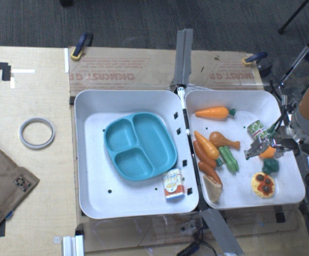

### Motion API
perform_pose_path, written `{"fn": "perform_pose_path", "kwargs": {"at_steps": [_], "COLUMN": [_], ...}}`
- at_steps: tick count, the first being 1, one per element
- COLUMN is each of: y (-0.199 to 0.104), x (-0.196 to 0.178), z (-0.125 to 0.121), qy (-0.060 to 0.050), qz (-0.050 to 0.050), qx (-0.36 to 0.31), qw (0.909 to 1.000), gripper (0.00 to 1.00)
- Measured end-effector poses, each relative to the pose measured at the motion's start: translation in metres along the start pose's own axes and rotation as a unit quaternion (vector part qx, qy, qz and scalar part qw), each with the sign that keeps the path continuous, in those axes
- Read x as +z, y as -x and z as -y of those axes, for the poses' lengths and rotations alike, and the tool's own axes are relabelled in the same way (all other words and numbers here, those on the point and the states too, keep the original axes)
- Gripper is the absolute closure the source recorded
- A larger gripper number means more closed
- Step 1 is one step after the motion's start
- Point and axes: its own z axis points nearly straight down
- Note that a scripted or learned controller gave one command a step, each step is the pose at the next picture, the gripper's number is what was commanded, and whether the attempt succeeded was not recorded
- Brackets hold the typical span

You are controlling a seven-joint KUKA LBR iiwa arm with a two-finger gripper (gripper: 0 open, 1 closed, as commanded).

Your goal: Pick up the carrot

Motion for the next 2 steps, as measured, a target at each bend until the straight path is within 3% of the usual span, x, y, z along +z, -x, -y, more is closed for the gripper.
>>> {"fn": "perform_pose_path", "kwargs": {"at_steps": [1,2], "y": [-0.090,-0.070], "x": [0.017,0.017], "z": [-0.033,-0.082], "qy": [0.000,0.000], "qz": [0.000,0.001], "qx": [-0.001,0.020], "qw": [1.0000,0.9998], "gripper": [0.00,0.00]}}
